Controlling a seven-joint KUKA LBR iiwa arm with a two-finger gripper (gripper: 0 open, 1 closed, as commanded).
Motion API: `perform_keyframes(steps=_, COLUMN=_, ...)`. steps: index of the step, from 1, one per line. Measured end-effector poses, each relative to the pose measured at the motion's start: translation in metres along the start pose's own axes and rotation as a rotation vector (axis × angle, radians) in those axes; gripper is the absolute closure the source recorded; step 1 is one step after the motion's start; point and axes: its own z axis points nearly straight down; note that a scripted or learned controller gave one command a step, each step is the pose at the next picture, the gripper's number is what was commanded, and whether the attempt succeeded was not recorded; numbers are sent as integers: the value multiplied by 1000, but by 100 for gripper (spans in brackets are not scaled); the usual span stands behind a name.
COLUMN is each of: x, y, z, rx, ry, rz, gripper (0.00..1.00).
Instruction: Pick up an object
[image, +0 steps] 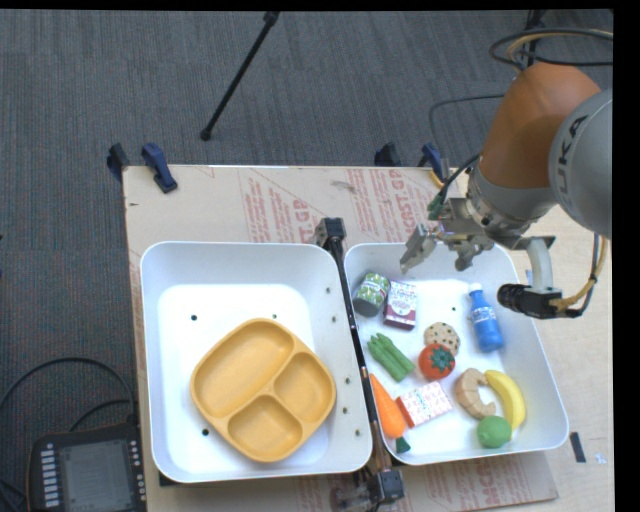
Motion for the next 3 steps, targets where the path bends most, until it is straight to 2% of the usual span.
perform_keyframes(steps=1, x=-24, y=-5, z=127, rx=1, ry=1, rz=3, gripper=0)
perform_keyframes(steps=2, x=-25, y=-6, z=119, rx=5, ry=3, rz=6, gripper=100)
perform_keyframes(steps=3, x=-25, y=-6, z=120, rx=5, ry=3, rz=6, gripper=0)
